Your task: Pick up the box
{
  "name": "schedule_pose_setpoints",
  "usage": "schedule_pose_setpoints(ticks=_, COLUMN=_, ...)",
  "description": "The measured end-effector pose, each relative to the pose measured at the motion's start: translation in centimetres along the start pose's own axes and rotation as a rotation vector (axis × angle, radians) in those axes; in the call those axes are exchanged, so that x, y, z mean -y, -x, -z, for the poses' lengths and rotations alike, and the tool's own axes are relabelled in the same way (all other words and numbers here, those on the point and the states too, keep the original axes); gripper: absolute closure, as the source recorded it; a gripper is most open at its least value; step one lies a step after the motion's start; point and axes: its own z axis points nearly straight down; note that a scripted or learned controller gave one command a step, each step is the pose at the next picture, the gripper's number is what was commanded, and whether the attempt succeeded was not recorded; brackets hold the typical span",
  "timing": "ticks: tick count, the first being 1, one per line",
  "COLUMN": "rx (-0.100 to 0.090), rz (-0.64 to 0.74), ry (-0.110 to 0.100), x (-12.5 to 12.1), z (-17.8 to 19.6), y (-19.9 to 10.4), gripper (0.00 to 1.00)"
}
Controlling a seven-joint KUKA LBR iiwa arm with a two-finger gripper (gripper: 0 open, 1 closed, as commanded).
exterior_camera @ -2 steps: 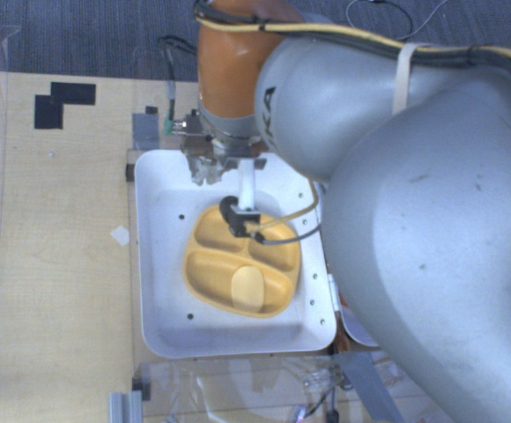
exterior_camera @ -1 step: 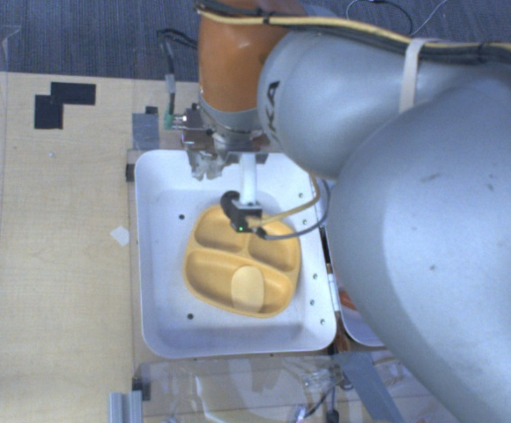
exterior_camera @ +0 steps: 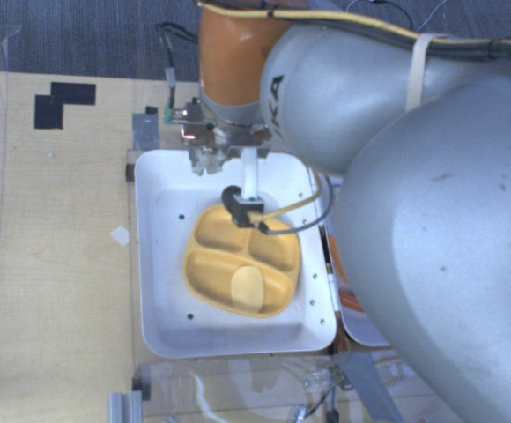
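My gripper [exterior_camera: 210, 159] hangs over the far edge of the left white bin [exterior_camera: 163, 324], just beyond a yellow divided tray [exterior_camera: 210, 236]. The tray lies tilted in the middle of that bin, and a pale yellow oval piece [exterior_camera: 248, 287] rests in its near compartment. I cannot make out a box for certain. A sliver of something orange [exterior_camera: 350, 300] shows in the right bin, mostly hidden under the arm. Nothing is seen between the gripper and the tray.
The grey arm with its orange band [exterior_camera: 238, 51] covers nearly all of the right bin [exterior_camera: 354, 331]. To the left of the bins the bench is pale wood with black markers [exterior_camera: 62, 102]. A clear panel stands at the far left.
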Motion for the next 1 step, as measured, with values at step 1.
schedule_pose_setpoints(ticks=1, rx=0.001, rz=-0.081, ry=-0.007, x=-1.02, z=0.29, y=0.29, gripper=1.00)
